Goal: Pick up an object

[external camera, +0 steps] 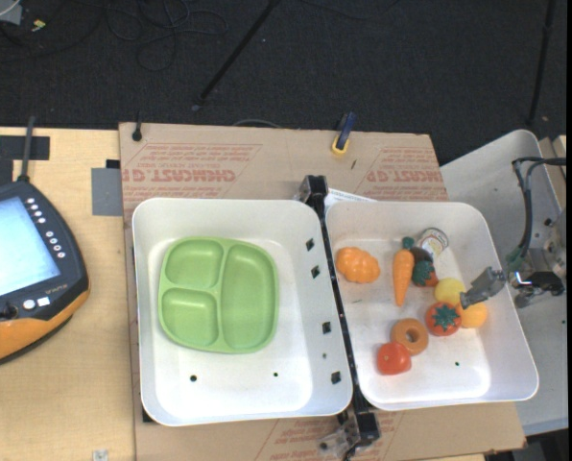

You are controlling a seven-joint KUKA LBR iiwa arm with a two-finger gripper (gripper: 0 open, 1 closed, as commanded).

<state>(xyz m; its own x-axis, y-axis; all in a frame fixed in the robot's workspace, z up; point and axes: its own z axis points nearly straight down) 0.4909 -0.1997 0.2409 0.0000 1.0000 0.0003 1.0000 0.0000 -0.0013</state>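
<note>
Presently: Pincer at Right Bin's Edge, Grasp Undetermined

Largest first: two shallow white bins sit side by side on a cardboard sheet (267,166). The right bin (459,377) lies directly under and left of the pincer (480,288); the left bin (219,392) lies well to the pincer's left, across the central divider. Farther left still, at the bench's edge, rests a handheld control pendant (22,272) with a lit screen and orange underside.

Within the left bin sits a green three-compartment plate (219,296), well apart from the pincer.

The pincer enters over the right bin's right rim, its grey tip slanting down and leftward. Whether its fingers are spread or closed on anything cannot be told at this resolution.

Toy foods cluster in the right bin. Touching or just beside the tip are a yellow fruit (474,316) and a yellow lemon-like piece (448,289). Just left and below is a red strawberry-like piece (442,319) with a green cap. Farther left: an upright orange carrot (402,275), an orange lumpy fruit (357,265), a brown doughnut ring (410,334) and a red tomato-like piece (393,358). Above and left of the pincer lies a small jar-like item (430,242).
</note>
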